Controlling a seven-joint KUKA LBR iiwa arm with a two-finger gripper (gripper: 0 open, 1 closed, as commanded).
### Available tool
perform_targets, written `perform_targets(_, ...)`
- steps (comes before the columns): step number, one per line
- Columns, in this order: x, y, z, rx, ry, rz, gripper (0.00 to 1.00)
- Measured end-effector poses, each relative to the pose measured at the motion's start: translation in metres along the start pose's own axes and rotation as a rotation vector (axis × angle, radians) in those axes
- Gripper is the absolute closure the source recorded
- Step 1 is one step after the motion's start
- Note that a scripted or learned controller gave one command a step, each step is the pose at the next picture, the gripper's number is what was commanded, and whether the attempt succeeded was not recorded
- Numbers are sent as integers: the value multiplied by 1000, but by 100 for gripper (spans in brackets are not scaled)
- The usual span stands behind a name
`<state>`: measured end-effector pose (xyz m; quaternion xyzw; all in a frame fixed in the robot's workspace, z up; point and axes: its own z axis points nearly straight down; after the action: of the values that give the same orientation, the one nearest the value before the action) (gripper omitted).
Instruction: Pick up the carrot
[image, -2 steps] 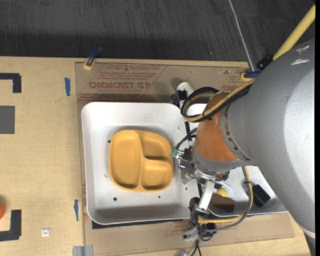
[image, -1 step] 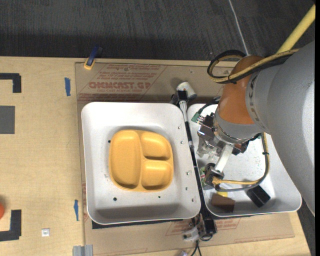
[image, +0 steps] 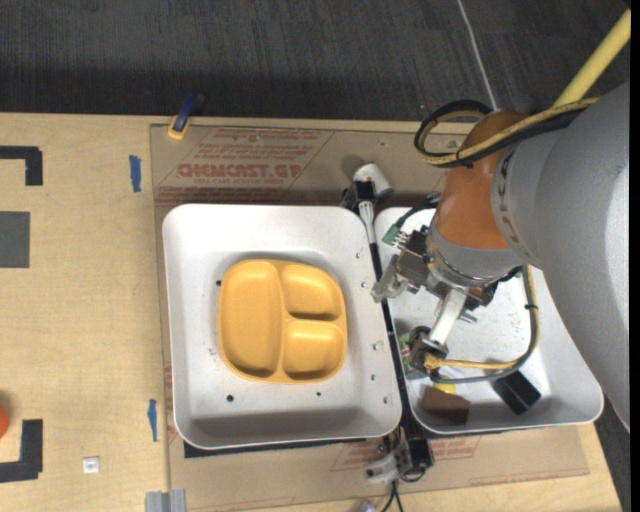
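A yellow tray (image: 283, 320) sits in the middle of the left bin (image: 190, 300). The gripper (image: 432, 348) hangs low by the left wall of the right bin (image: 565, 385), and nobody could tell if it is open or closed. A small orange-green bit just beside it may be the carrot (image: 410, 350), and a brown block (image: 445, 405) lies by the front edge.

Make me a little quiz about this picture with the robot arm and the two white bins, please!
1. True or false: the yellow tray lies in the right bin.
2. How many compartments does the yellow tray have? A: two. B: three. C: five.
3. Fill the gap: the gripper reaches down over the ____ bin, where a brown block lies.

Key: 1 false, it lies in the left bin; 2 B; 3 right.
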<state>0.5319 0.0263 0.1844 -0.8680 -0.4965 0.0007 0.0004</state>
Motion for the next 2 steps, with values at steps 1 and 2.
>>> perform_targets(1, -43, -31, 0, 2, 0, -8, 0)
perform_targets(2, -62, 39, -36, -2, 1, -109, 0)
